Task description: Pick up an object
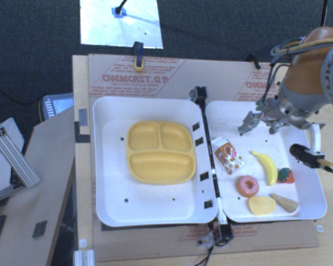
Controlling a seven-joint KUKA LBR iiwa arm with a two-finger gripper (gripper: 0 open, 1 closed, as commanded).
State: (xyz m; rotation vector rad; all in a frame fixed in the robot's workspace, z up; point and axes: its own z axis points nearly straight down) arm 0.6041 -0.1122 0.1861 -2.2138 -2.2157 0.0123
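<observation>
Toy foods lie scattered in the right-hand white bin (316, 201): a small red-and-white carton (228, 156) near the divider, a yellow banana (266, 167) just right of it, a pink doughnut (247, 185) below, a pale yellow wedge (262, 205) and an ice-cream cone (284, 203) near the front rim, and a small red-and-green strawberry (286, 175) just beside the banana's lower end. Above the bin's far half hangs the grey arm (313, 71) with its orange band, reaching in from the right; its jaws (261, 123) stand spread apart with nothing between them, hovering over bare white floor up and to the right of the carton. The left-hand bin (108, 204) carries a yellow divided tray (160, 151), three compartments, lying flat near its middle. Both bins sit side by side on a cardboard-covered surface (155, 76), touching along a black clipped seam.
</observation>
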